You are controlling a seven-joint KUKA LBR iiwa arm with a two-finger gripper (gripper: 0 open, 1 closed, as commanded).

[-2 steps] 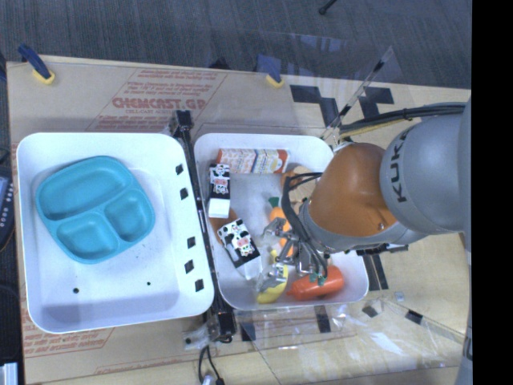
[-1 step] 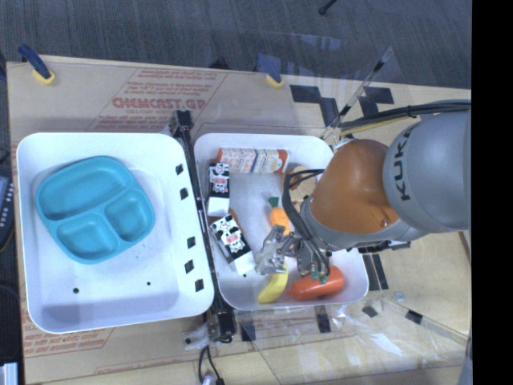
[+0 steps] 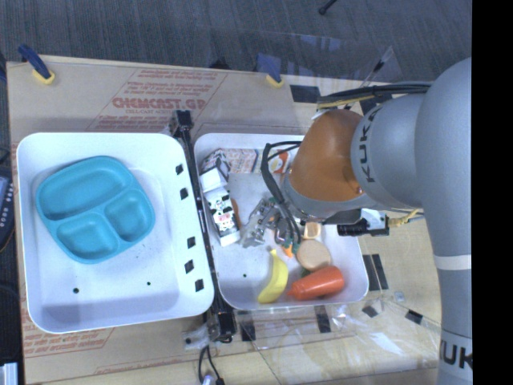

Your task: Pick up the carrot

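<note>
- Where the arm (image 3: 401,159) reaches in from the right, its gripper (image 3: 272,223) hangs over the middle of the right bin (image 3: 353,257); whether it is open or closed cannot be told.
- Carrot (image 3: 317,282): orange, lying near the right bin's front edge, apart from the gripper.
- Banana (image 3: 275,280): yellow, just left of the carrot, touching it.
- Round beige item (image 3: 313,254): just behind the carrot.
- Small box (image 3: 220,203): along the right bin's left side.
- Blue divided plate (image 3: 92,207): in the left bin (image 3: 112,303).
- Both bins sit on the table (image 3: 120,103).

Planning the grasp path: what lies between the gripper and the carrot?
In the camera view, a round beige piece sits between the gripper and the carrot, touching the carrot's upper side. The banana lies just left of that stretch.
</note>
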